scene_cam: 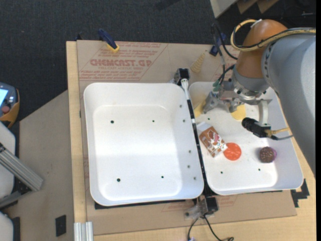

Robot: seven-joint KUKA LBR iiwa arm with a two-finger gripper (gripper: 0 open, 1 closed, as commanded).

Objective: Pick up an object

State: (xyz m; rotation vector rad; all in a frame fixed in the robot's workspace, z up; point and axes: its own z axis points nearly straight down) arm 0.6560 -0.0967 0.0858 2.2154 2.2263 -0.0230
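Observation:
My gripper (pixel 221 103) is low over the back of the right bin (pixel 251 182), under the orange wrist band. A yellow thing (pixel 238 111) shows just right of it, and a yellow piece (pixel 199 108) lies just left of it by the bin's left wall. The gripper covers the space between them, so whether they are one object is hidden. Nearer the front lie a red and white patterned packet (pixel 211 141), an orange-red disc (pixel 232 151) touching it, and a dark round ball (pixel 267 154).
The left bin (pixel 100 149) stands beside the right one, their rims meeting along a dark divider (pixel 193 129). Both rest on a cardboard sheet (pixel 125 59) held by clamps (pixel 108 39). The arm's grey body (pixel 296 79) covers the right bin's back right corner.

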